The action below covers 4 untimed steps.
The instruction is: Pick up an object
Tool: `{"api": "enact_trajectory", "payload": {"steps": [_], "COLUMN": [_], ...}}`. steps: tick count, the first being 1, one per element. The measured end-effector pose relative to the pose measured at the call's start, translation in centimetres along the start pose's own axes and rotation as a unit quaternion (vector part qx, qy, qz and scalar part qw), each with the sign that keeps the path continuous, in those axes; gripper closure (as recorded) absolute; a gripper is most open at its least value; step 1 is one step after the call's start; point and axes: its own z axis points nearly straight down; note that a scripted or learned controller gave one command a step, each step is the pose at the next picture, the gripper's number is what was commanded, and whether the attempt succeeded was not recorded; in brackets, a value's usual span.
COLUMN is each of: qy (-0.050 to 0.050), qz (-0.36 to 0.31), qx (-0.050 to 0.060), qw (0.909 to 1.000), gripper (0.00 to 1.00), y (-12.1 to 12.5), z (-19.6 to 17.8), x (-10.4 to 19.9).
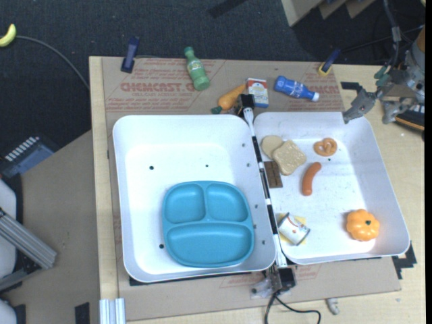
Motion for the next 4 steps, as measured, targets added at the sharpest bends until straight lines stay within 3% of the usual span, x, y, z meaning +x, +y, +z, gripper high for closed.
{"api": "enact_trajectory", "payload": {"steps": [1, 2, 3, 4], "qy": [0.001, 0.001, 0.0, 0.001], "qz": [0.0, 0.0, 0.001, 0.0], "qx": [0.002, 0.001, 0.0, 0.0], "qw": [1.0, 1.0, 1.0, 1.0], "gripper": [0.0, 0.0, 1.0, 1.0], "y": [-3.6, -5.7, -5.7, -8.8], "z": [9.0, 18.8, 17.7, 8.7], "x": [3.1, 7.5, 7.5, 13.9]}}
